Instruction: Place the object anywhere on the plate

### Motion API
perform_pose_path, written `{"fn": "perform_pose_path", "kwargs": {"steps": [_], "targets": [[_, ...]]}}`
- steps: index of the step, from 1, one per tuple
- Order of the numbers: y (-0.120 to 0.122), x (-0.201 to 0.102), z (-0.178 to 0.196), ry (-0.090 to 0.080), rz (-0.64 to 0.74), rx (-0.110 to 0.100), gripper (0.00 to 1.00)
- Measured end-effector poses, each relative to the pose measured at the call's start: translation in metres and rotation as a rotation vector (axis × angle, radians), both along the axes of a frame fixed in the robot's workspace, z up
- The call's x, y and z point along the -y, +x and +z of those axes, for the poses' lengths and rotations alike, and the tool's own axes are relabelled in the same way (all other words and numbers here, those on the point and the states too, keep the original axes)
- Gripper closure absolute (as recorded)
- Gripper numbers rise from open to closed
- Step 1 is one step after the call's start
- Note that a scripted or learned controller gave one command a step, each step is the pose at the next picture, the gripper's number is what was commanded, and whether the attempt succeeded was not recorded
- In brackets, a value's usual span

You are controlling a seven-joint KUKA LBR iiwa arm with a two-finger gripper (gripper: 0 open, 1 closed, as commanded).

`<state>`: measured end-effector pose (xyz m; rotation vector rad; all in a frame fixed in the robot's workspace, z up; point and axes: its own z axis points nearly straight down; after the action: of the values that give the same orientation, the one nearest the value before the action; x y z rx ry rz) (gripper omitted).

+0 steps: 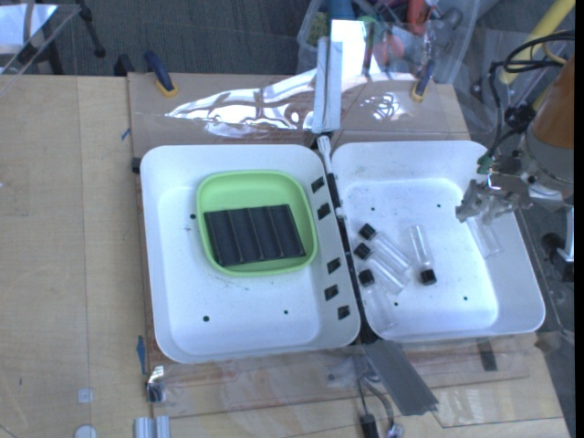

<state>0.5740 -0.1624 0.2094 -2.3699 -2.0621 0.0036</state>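
A green square plate (212, 194) sits in the left white bin (173, 318). On the plate lies a flat dark grey ribbed block (254, 234). In the right bin (511, 308) lie clear plastic tubes (391, 259) with small black caps (427, 276). My gripper (485, 206) hangs over the right bin's far right side, well away from the plate. A faint clear piece (492, 237) lies just below it; whether the two touch I cannot tell.
Black clips (332, 265) line the ridge where the two bins meet. Behind the bins lie crumpled shiny foil (246, 112) and an upright white card (330, 71). A clear box of colourful clutter (401, 7) stands at the back. Cables (525, 57) hang at right.
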Motion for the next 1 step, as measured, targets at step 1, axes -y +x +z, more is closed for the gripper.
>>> {"fn": "perform_pose_path", "kwargs": {"steps": [1], "targets": [[0.0001,0.0000,0.0001,0.000,0.000,0.000,0.00]]}}
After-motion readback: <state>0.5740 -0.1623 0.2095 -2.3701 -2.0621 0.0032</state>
